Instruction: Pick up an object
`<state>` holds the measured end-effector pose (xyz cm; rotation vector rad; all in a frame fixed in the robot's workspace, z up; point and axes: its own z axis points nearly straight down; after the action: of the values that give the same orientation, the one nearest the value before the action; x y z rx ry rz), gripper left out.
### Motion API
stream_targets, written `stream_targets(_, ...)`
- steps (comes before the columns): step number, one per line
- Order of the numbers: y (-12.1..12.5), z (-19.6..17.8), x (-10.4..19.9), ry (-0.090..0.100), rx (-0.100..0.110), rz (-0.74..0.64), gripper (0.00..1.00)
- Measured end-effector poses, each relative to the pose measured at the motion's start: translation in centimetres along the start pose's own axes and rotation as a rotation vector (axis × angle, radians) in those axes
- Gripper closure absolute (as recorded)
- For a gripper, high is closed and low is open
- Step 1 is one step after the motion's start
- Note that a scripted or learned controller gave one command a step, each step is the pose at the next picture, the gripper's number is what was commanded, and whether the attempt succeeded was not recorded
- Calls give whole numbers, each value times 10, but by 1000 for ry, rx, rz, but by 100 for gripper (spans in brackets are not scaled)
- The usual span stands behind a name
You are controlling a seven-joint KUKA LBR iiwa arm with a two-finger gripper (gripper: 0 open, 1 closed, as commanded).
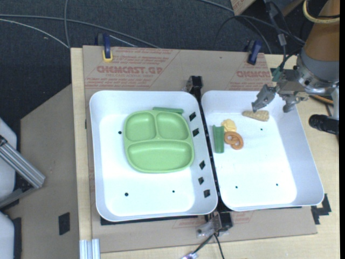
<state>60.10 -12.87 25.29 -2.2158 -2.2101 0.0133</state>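
A small tan, cracker-like piece (255, 115) lies near the back of the right bin (280, 182), and the gripper (276, 100) hangs right over it, one grey finger (264, 97) coming down just beside it, the other off to the right, so the jaws stand spread apart with nothing between them. Just in front of that piece, toward the bin's left side, sit a pale yellow bit (230, 125), an orange pretzel-shaped ring (234, 140) touching it, and an upright-lying green stick (218, 138) close to the bin's left wall.

The left bin (108, 188) carries a light green divided plate (158, 141) with three compartments, and a darker green strip (168, 110) peeks out behind its far rim.

Both bins rest on a brown board (140, 69) printed in red with "CHEMCAST GP", readable behind the left bin and again, partly hidden, behind the right. Blue clamps (107, 46) pin the board's far edge. Black cables (81, 20) trail over the dark floor beyond.
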Motion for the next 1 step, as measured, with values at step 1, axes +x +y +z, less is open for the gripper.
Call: stream_targets(1, 2, -8, 0, -2, -13, -3, 0)
